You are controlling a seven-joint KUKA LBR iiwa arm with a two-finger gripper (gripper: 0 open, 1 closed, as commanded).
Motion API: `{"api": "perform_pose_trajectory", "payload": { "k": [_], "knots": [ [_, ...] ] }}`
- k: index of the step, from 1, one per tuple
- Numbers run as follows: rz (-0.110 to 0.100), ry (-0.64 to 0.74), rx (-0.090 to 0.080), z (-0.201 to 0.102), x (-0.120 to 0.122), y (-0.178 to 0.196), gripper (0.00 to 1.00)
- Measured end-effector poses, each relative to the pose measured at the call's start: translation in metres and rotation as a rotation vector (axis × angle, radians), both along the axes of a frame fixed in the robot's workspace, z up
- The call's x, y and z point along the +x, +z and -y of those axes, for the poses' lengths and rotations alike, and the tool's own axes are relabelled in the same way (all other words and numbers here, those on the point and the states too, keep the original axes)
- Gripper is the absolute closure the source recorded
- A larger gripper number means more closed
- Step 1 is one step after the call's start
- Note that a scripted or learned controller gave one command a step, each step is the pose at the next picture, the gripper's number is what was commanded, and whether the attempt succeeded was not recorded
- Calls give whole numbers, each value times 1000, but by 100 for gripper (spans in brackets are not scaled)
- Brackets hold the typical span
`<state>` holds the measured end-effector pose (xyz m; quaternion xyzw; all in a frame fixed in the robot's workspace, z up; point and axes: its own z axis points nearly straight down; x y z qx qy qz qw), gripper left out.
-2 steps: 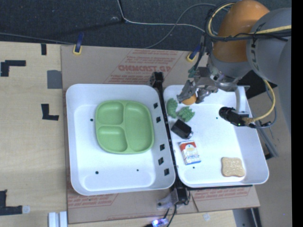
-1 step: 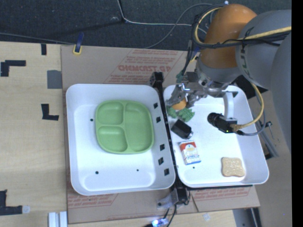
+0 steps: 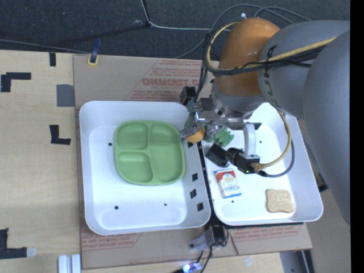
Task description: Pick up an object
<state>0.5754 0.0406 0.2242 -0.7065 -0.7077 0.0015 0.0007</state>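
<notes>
From above, we see our grey two-finger gripper point(image 3: 200, 128) low over the inner edge of the right shallow white bin point(image 3: 301, 209); whether it is released or clenched, we cannot tell. A small orange lump point(image 3: 195, 135) lies just below it, a green leafy piece point(image 3: 223, 136) just beside. A red-and-white packet point(image 3: 228, 183) and a tan biscuit-like piece point(image 3: 279, 201) lie towards the bin's near edge. A green divided plastic plate point(image 3: 150, 152) rests in the left white bin point(image 3: 96, 209).
</notes>
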Motion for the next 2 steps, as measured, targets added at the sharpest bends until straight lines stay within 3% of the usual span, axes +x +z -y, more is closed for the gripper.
{"api": "perform_pose_trajectory", "payload": {
  "k": [1, 2],
  "knots": [
    [0, 2, 0, -53, -18, -10, 100],
    [0, 1, 0, -51, -17, -10, 0]
  ]
}}
